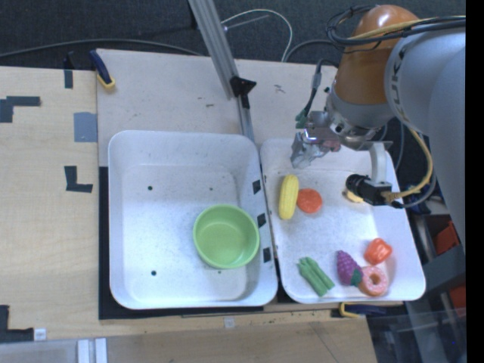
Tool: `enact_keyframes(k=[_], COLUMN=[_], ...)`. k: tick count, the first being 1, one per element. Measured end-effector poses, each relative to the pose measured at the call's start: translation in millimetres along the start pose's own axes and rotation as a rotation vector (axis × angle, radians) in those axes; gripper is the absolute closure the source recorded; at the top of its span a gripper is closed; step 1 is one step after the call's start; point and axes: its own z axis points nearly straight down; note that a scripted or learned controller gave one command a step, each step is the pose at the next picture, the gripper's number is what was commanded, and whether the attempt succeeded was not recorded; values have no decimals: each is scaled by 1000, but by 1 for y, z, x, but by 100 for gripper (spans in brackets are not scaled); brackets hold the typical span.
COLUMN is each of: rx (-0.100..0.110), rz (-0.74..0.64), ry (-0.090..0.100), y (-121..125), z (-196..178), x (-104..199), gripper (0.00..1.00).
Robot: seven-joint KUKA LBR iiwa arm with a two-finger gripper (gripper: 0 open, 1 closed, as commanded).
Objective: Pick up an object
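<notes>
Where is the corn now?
The corn lies in the right bin, near its left wall, touching the tomato and just below the gripper.

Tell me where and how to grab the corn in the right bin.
Grip the corn across its middle, coming straight down from above. It lies flat with its long axis running roughly up-down in the view, so the fingers should close across its narrow width. The orange tomato-like piece sits tight beside it, leaving little finger room there.
</notes>
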Motion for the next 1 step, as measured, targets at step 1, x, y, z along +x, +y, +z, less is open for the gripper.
enact_keyframes(k=[1], rx=[0], rz=[0], ry=[0], y=[-10], z=[-10], x=[52], gripper=[100])
